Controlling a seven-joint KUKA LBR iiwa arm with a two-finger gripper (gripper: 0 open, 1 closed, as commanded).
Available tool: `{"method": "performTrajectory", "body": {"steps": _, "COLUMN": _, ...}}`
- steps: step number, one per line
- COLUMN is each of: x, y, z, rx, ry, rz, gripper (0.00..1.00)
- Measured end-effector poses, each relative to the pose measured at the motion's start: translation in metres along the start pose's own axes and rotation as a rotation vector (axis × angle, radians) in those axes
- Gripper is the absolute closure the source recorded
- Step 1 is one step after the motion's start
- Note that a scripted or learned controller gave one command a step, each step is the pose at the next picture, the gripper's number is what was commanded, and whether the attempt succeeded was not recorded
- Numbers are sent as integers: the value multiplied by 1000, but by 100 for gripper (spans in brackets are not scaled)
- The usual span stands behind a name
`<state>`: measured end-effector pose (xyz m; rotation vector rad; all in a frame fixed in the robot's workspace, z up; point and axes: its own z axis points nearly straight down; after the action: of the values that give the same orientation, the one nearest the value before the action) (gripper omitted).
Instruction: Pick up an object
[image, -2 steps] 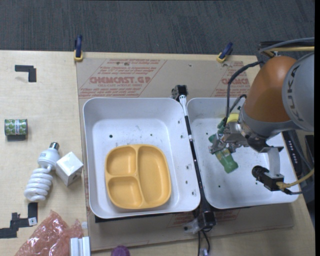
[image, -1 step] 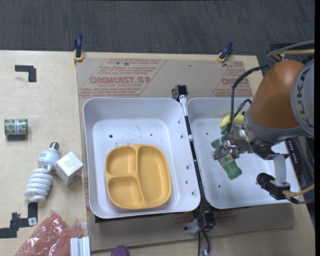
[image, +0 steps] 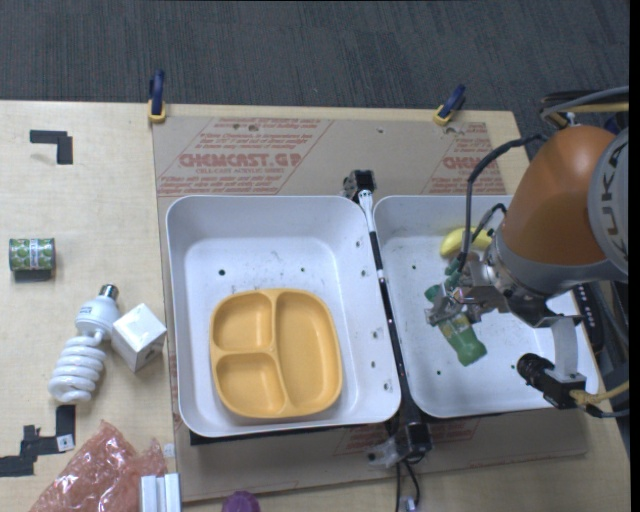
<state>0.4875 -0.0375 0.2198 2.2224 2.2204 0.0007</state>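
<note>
In the right bin (image: 430, 390) a green bottle-like object (image: 466, 342) lies slanted near the middle. A yellow object (image: 460, 240) sits toward the bin's far side. My gripper (image: 452, 306) hangs low over the upper end of the green object, reaching in from the right under the orange band (image: 560, 195) of the arm. The gripper's body covers the top of the green object, and I cannot make out whether it touches it.
The left bin (image: 190, 260) holds a yellow three-section plate (image: 275, 352). On the bench to the left lie a spiral light bulb (image: 80, 355), a white cube (image: 138, 336), a small green can (image: 32, 256) and a red mesh bag (image: 95, 470).
</note>
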Motion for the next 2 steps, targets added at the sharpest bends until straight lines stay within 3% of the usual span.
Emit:
{"method": "performTrajectory", "body": {"steps": 1, "x": -15, "y": -9, "z": 5, "rx": -1, "ry": -1, "rz": 0, "gripper": 100}}
{"method": "performTrajectory", "body": {"steps": 2, "x": 16, "y": 11, "z": 11, "rx": 0, "ry": -1, "rz": -2, "gripper": 100}}
